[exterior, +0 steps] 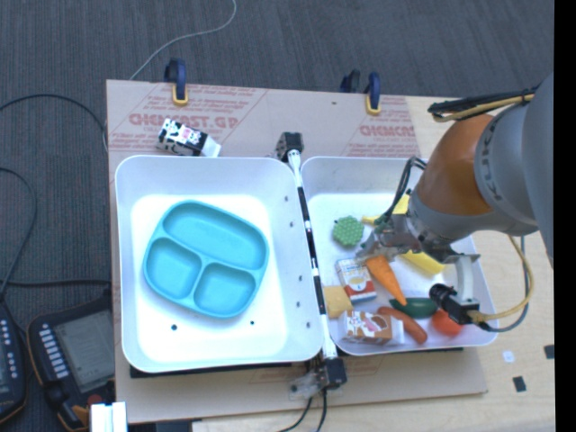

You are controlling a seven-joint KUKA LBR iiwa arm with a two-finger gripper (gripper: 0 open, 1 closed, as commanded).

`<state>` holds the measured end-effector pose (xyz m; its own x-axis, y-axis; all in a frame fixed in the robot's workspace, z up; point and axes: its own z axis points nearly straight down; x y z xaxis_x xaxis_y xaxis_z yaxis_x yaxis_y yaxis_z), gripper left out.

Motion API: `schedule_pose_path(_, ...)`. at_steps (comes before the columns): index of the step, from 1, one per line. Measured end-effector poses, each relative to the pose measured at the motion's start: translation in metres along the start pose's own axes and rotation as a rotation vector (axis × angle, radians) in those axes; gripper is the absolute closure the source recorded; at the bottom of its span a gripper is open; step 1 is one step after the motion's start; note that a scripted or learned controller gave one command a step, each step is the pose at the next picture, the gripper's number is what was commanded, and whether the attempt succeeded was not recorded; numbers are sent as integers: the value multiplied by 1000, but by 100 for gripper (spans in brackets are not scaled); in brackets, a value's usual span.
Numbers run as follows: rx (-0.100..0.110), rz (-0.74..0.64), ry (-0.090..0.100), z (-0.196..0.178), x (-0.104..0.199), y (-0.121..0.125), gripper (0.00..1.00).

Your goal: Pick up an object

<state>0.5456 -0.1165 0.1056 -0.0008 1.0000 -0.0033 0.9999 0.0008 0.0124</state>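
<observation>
I have the gripper (382,241) low in the right bin (317,171), over the carrot (388,277) near the bin's middle; I cannot tell its finger opening (the wrist hides it). The cartons (357,279) crowd close, so I risk a glancing, empty grab.

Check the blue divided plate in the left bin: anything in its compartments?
Empty. The blue plate lies flat in the left bin, and all three compartments show bare blue.

Right bin (317,241) pile: orange carrot (387,277) lying diagonal mid-bin, green round piece (347,231) upper left, two small cartons (356,277) lower left.
</observation>
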Motion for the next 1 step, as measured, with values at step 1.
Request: schedule_pose_path(1, 17, -2, 4, -83, 54, -47, 100)
